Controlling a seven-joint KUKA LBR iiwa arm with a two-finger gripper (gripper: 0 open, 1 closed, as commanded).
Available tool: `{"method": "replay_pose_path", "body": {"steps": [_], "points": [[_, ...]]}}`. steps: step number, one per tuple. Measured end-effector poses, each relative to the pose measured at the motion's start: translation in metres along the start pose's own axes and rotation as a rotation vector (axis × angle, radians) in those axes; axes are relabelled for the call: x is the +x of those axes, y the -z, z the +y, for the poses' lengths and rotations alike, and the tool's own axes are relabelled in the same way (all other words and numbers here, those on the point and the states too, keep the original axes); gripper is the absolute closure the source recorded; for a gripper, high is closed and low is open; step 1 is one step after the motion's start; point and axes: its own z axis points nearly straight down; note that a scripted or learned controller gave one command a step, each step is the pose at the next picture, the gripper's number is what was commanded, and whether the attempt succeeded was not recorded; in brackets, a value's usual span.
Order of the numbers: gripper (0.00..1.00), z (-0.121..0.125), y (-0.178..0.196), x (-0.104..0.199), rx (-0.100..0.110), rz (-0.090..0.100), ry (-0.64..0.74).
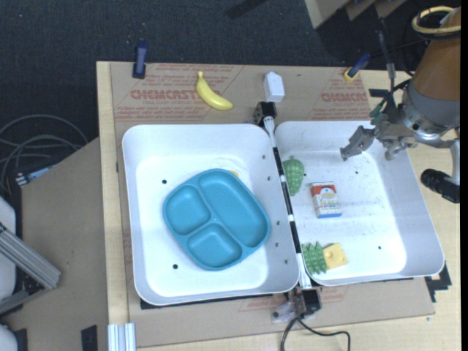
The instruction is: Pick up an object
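My gripper hangs over the far part of the right bin, its two fingers spread open with nothing between them. Below it and nearer the front, a small red, white and blue box lies on the bin floor. A green knobbly toy rests against the bin's left wall. In the near left corner sit a green spiky piece and a yellow block, touching each other. The gripper touches none of them.
The left bin holds a blue divided plate. A yellow banana and a white block lie on the bench behind the bins. A ridge divides the two bins.
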Motion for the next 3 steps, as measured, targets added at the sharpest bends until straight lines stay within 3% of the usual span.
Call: {"method": "replay_pose_path", "body": {"steps": [1, 2, 3], "points": [[0.0, 0.001, -0.137, 0.031, 0.001, 0.0, 0.0], [1.0, 0.002, -0.126, 0.03, -0.002, -0.001, -0.001], [1.0, 0.0, -0.038, 0.099, -0.002, 0.0, 0.002]]}}
